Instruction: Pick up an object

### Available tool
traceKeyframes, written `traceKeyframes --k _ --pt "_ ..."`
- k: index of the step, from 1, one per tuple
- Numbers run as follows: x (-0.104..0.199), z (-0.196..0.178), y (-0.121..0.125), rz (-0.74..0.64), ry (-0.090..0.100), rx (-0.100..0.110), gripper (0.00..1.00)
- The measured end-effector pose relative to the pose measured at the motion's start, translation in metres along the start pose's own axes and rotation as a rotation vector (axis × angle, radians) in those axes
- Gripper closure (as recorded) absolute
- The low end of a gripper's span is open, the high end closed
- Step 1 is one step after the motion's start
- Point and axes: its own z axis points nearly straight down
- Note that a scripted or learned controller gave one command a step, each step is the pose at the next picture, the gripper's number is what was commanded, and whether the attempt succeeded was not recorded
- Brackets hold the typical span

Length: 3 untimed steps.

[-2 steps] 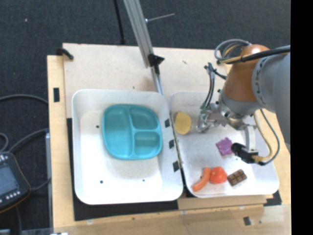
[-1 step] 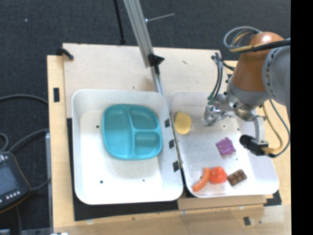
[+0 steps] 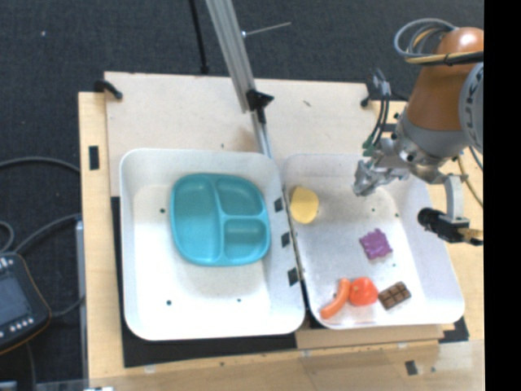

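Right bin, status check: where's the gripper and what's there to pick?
Gripper over right bin's upper part, nothing seen in it. Yellow piece, purple block, orange item, brown block all loose. Nothing blocking.

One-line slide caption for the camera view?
KUKA arm's gripper hovers over right bin holding yellow, purple, orange, brown items; teal tray left.

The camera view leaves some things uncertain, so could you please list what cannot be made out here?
- Gripper: too small and blurred, seen from above, to tell how it is set or whether it touches the right bin.
- Orange object: its shape blurs against the bin's rim.
- Brown block: too small to identify.
- Device: cut off by the view's left edge.
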Motion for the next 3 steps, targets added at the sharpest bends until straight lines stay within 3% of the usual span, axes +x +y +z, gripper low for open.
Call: traceKeyframes --k 1,3 --pt "-0.005 -0.053 -0.008 -0.002 0.000 -0.001 1.00" --pt "0.094 -0.036 0.001 -0.013 0.003 0.005 1.00"
